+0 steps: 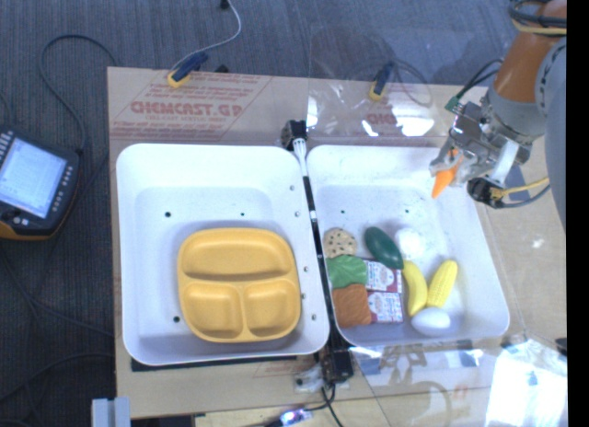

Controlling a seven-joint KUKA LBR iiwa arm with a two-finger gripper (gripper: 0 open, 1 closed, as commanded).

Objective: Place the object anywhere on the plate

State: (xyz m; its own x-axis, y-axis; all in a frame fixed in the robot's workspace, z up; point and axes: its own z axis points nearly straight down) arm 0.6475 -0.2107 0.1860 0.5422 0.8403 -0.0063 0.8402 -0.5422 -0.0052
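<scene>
The claw (448, 175) hangs above the upper right corner of the right bin (479, 232), its fingers closed on a small orange carrot (443, 181) that points down toward the bin floor without touching it. Behind the claw, the grey arm with its orange band (526, 57) enters from the right. Below and to the left, toy foods lie grouped in the lower half of the same bin: a dark green cucumber (384, 246), a cookie (339, 241), a leafy green piece (347, 271), two small cartons (382, 290), a banana (415, 287), an ear of corn (443, 282) and a white egg (430, 320). In the left bin (147, 177), well apart from the claw, rests the yellow plate (239, 282), divided into three compartments. Both bins sit on the worktop (193, 108); a handheld screen (32, 184) lies on the floor at far left.
</scene>
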